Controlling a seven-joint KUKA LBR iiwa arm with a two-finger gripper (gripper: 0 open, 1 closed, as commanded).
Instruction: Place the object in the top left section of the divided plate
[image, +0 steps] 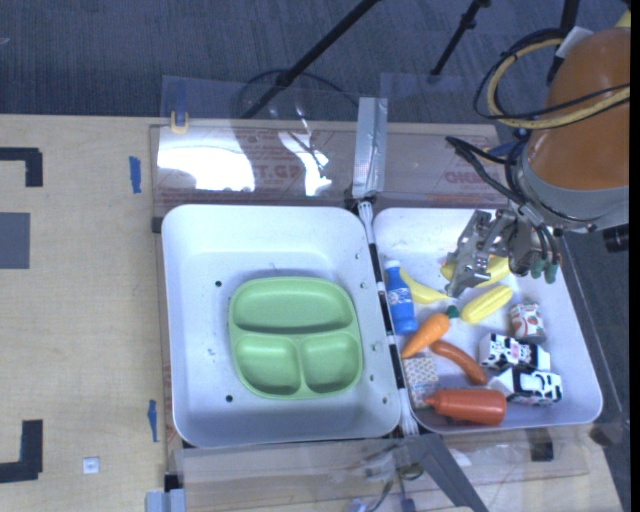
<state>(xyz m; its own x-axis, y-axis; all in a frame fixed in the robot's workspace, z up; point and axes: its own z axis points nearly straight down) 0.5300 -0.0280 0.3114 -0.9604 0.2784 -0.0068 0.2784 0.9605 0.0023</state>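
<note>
Presently the hand (478, 262) sits low in the right bin (585, 370), among the yellow items at that bin's upper middle. Whether it is spread or pressed together cannot be told from this angle, and nothing can be confirmed as held.

Task object: not named. Judging by the hand's position, the likeliest candidates are the yellow corn cob (487, 300) and the yellow banana-like piece (425, 293), both lying just beside or under the hand in the right bin. Neither has reached the divided plate (294, 335).

Handling, by judgement: these look like moulded plastic toy foods, so light, stiff and hollow, with smooth skins that may slip. The corn appears ribbed, which should give some purchase; the best hold is across its short axis near the middle. The banana piece is curved and slimmer, and could roll away under contact.

Materials and shapes:
- Divided plate: matte green, rounded, one long section along the top and two smaller below; it rests in the left bin (190, 260).
- Bins: shallow white glossy plastic with raised rims.
- Neighbours crowd the target: blue bottle (401, 300), carrot (428, 332), red sausage (468, 403), black-and-white blocks (520, 365).

Crowding raises the risk of a nudge or a double pick.
</note>
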